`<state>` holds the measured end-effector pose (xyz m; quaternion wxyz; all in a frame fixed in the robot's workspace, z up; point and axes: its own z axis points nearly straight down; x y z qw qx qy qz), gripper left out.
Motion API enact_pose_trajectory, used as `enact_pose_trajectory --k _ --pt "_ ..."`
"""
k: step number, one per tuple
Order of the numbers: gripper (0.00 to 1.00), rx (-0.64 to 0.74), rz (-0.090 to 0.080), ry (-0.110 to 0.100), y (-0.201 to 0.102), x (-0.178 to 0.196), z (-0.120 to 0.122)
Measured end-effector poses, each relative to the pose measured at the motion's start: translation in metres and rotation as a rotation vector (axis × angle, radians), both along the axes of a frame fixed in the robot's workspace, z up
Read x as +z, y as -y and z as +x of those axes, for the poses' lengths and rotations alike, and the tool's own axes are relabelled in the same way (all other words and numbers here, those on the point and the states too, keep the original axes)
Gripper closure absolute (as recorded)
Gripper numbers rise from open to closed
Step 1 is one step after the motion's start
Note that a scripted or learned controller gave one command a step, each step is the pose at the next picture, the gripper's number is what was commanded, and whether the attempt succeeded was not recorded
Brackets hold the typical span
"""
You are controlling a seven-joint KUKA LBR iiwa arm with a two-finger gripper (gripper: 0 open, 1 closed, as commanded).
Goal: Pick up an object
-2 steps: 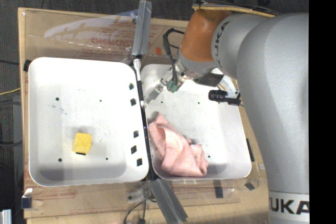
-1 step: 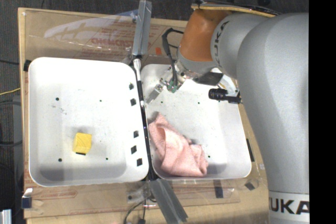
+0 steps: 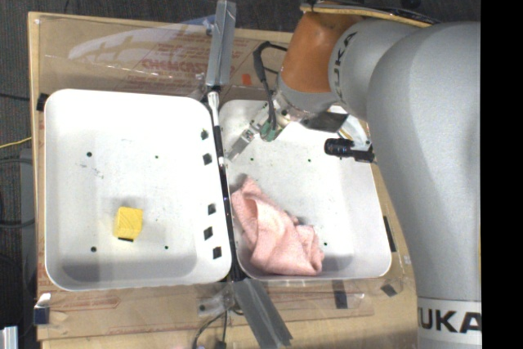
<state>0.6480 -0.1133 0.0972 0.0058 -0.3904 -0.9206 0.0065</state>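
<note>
Take the divider (image 3: pixel 219 176) between the two bins as your landmark: it runs from the far edge of the bench toward you, with small dark clips along it. To its left you have the left bin (image 3: pixel 73 257), and in that bin's near part, well away from the divider, sits a small yellow block (image 3: pixel 128 223), lying flat and apart from the walls. To the right of the divider you have the right bin (image 3: pixel 359 257), where a crumpled pink cloth (image 3: pixel 274 234) lies in the near half, its left edge touching or just beside the divider and its near edge close to the bin's front wall. The arm (image 3: pixel 409 94) comes in from the right, its orange band (image 3: pixel 306 53) above the far end of the right bin. The gripper (image 3: pixel 263 129) hangs over the far part of the right bin, just right of the divider and well apart from the cloth. Nothing shows between its tips, but you cannot tell from this angle whether the pincer is released or clenched. A slim grey piece (image 3: pixel 237 145) lies slantwise just beside the divider below the gripper; what it is cannot be made out.
</note>
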Motion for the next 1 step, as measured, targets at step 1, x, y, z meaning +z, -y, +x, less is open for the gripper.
enact_pose_trajectory --k 1 --pt "1.00 0.005 0.003 0.009 -0.0033 0.0114 0.0028"
